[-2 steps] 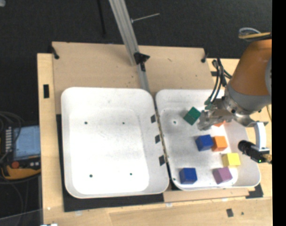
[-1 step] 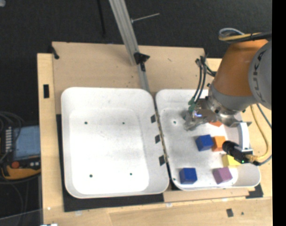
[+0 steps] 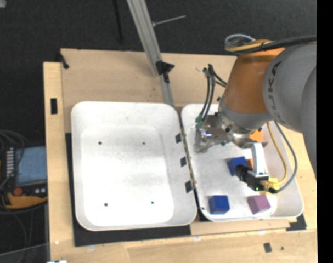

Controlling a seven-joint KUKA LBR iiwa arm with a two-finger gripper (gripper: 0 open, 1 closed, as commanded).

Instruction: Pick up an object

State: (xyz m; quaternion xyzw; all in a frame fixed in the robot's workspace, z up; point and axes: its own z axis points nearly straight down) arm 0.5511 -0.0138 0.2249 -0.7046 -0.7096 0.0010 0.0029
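The tool [image 3: 204, 138] is being held low over the right bin [image 3: 281, 212]; its grip state can't be told. A blue cube [image 3: 219, 204] and purple block [image 3: 259, 204] are sitting nearby.

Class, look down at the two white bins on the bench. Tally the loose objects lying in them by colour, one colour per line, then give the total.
Blue: 2, a blue cube near the front edge of the right bin and a blue block partly hidden under the arm
Purple: 1, a purple block beside the cube
Total: 3, all in the right bin
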